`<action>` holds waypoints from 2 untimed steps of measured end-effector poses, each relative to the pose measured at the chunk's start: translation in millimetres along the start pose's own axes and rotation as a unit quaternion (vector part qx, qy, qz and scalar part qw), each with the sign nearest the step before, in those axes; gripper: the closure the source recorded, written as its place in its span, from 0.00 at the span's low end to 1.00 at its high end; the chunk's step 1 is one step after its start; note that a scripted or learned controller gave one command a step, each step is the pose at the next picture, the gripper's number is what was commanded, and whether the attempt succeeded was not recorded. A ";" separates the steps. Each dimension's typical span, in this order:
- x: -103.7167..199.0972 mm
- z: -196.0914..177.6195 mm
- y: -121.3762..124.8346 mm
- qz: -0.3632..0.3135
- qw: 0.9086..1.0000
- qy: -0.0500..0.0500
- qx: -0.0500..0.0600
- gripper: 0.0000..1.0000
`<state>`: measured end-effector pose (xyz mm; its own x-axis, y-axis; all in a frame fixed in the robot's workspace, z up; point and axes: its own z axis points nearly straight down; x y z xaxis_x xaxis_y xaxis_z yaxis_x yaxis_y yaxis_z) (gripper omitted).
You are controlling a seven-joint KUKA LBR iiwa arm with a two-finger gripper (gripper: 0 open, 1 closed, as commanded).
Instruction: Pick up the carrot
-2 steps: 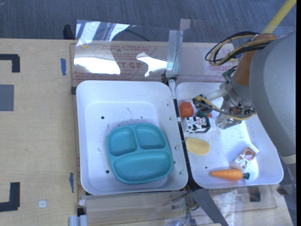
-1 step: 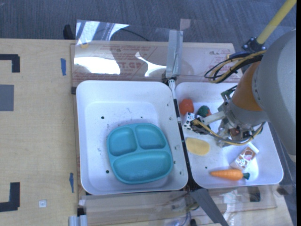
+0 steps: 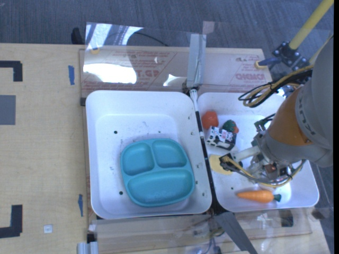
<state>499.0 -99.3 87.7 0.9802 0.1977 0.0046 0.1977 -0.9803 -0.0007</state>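
Carrot [image 3: 255, 196] lies free just camera-side of pincer [image 3: 263, 173], probably poised for approach; opening not discernible.

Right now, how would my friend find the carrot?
Find the white bin on the view's right. Near its front edge lies the carrot: long, pointed and orange with a green end, while the toys behind it are short and chunky.

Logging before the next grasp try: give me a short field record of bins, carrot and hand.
left bin: holds teal divided plate
right bin: carrot, red-orange toy, green toy, black-and-white block, yellow piece
carrot: lying flat by the near wall, green end to view's right
hand: over right bin, just beyond the carrot
status: carrot not yet lifted
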 end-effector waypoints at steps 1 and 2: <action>-14.0 -0.3 -7.3 0.000 1.000 0.002 -0.001 1.00; -14.7 -0.2 -7.9 0.000 1.000 0.003 -0.002 1.00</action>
